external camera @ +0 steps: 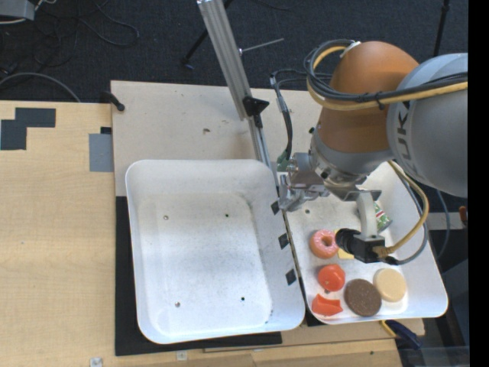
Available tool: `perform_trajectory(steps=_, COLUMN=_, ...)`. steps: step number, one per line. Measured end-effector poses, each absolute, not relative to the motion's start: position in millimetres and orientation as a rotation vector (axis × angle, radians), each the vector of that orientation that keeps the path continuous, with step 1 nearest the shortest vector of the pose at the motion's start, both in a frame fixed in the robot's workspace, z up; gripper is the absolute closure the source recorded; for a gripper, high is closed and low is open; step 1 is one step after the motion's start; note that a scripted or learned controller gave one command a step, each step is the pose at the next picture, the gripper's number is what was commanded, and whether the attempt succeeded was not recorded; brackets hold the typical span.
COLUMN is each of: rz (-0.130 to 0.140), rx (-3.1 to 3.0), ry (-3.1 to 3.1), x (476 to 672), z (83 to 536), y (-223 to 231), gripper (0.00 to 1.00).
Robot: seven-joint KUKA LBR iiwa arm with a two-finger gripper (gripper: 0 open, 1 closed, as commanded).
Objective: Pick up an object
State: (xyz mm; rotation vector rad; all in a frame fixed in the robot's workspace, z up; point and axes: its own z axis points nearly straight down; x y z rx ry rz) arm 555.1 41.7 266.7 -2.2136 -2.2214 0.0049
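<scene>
Arm point(359, 121) hangs over the far end of the right bin point(424, 304), with its jaws low beside the rim that divides it from the left bin point(199, 251). Whether they stand wide or narrow cannot be told, since the metalwork there is too cluttered. The things to pick lie apart from the jaws, toward the near end of the right bin: a pink doughnut point(324, 243), then a red tomato point(331, 277), a red wedge point(327, 306), a brown cookie point(362, 297) and a pale disc point(390, 284), these four crowded together. Likely trouble: a straight descent from this spot would meet the rim or bare bin floor and grasp nothing. In the cluster, the jaws may shove a neighbour aside. The round tomato may squirt out, and the flat cookie offers little edge.
</scene>
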Motion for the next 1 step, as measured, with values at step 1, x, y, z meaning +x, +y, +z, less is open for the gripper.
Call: perform_trajectory(steps=1, rz=0.008, rx=-2.213, ry=-2.221, x=531.4, z=242.8, y=84.0, gripper=1.00)
